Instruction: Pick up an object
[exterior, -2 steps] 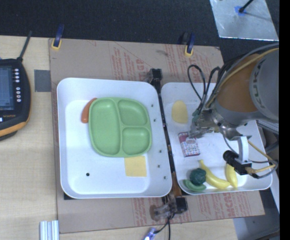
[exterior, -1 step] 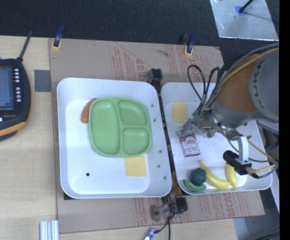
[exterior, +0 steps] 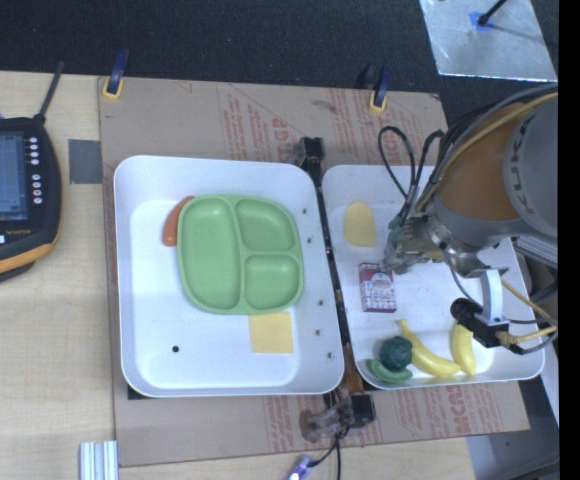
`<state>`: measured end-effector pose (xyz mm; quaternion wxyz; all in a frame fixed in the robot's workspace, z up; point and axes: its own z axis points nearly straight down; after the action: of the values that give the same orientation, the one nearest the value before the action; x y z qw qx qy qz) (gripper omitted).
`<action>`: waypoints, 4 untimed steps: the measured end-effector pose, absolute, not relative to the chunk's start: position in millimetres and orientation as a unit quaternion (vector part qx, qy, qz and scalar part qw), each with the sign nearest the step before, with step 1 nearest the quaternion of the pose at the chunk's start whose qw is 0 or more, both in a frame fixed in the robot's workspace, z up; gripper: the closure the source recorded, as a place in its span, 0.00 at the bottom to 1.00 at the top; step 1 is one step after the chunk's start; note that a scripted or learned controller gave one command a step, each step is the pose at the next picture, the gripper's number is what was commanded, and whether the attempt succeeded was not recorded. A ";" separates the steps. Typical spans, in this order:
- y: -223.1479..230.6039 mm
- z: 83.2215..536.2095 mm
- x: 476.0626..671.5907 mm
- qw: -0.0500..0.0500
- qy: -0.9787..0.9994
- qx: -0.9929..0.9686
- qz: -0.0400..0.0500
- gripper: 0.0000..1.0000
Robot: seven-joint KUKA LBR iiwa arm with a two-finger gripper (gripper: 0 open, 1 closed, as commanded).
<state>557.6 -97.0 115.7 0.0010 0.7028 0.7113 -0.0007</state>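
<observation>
So the surface (exterior: 50,368) is a wooden top with a cardboard sheet, and two white bins sit on it side by side. The left bin (exterior: 150,358) holds a green divided plate (exterior: 238,253), a flat yellow square (exterior: 272,333) just below it, and something orange-red (exterior: 173,222) poking out from the plate's left edge. The right bin (exterior: 355,298) is where the action is: the grey arm with its orange band (exterior: 480,183) hangs over it, and the hand (exterior: 407,250) is down near the middle of the bin. Can't tell what state the hand is in, too much cable and wrist in the way.

Candidates to pick up are all in that right bin: a pale yellow wedge (exterior: 359,224) just left of the hand, a small red-and-white packet (exterior: 377,290) just below it, and a banana (exterior: 428,354), a green ball-ish thing (exterior: 396,354) and another yellow piece (exterior: 462,348) along the bottom edge.

What could go wrong, I'd guess: the packet lies flat, so the hand could easily slide over it or close on nothing. It also sits between wedge and packet, so it could nudge either away.
</observation>
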 end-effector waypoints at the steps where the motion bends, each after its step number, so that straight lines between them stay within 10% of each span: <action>1: -96.9 115.7 557.5 0.001 0.712 0.703 -0.001 0.00; 4: -106.7 92.1 656.5 -0.001 0.709 0.705 -0.001 0.00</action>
<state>656.5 -106.7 92.1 -0.0009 0.7054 0.7088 -0.0006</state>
